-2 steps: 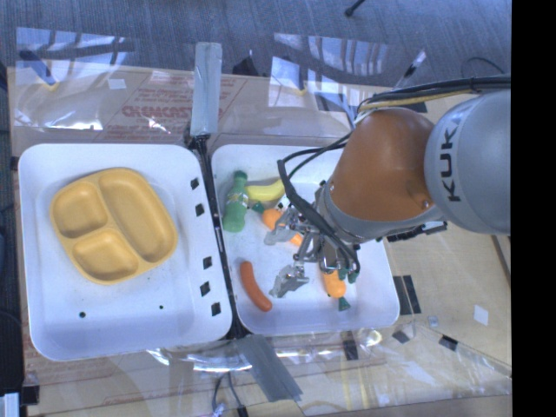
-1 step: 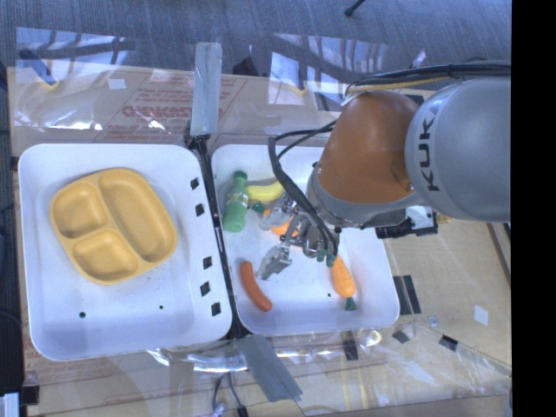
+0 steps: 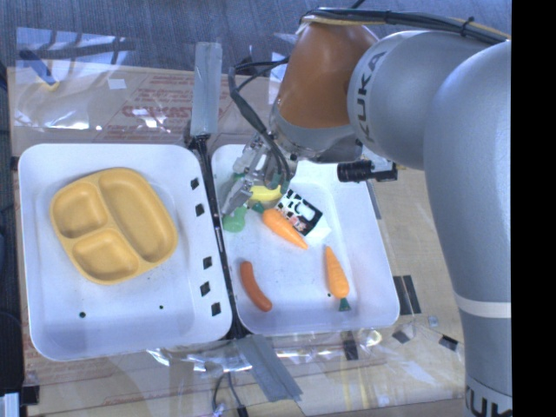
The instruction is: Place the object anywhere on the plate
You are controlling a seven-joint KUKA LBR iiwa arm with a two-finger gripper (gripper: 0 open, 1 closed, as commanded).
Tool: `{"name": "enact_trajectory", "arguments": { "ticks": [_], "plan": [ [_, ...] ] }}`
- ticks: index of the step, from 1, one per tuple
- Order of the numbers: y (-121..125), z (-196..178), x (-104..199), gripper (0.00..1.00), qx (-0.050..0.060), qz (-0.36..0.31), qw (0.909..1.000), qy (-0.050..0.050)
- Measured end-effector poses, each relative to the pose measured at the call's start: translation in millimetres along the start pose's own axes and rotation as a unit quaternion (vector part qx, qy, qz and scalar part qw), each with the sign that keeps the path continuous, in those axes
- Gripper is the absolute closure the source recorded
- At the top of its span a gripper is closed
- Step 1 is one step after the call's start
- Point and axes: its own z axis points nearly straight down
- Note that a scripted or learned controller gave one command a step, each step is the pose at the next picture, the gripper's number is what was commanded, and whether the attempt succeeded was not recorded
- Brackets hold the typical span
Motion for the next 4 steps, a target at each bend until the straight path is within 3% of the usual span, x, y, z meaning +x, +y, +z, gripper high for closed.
{"name": "enact_trajectory", "arguments": {
  "ticks": [1, 2, 3, 4],
  "plan": [
    [1, -11, -1, 1.0, 0.0, -0.003, 1.0, -0.001],
    [69, -46, 34, 1.0, -0.002, 0.024, 0.9997, -0.002],
    [129, -45, 99, 1.0, 0.001, 0.073, 0.9973, 0.002],
    [127, -45, 98, 0.0, 0.001, 0.075, 0.9972, 0.001]
  ]
}}
